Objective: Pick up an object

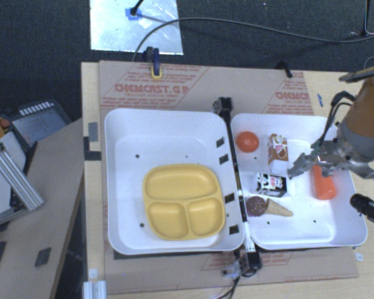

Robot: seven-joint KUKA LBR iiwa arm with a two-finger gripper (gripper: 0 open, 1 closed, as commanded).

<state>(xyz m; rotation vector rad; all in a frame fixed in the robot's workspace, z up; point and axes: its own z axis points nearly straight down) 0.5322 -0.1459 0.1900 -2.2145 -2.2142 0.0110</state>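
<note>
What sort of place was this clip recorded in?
Most likely a robotics lab's grasping bench: two white bins side by side on a board, toy food such as an ice cream cone and a yellow tray, plus loose cables over dark carpet.

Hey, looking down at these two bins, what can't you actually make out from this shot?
- Gripper: small and blurred in the camera view; open or shut is unclear, and so is whether it touches anything.
- Orange cylinder: its top end is covered by the arm's wrist.
- Small packet and black-and-white carton: print too small to read.
- Arm: cut off by the right edge.
</note>
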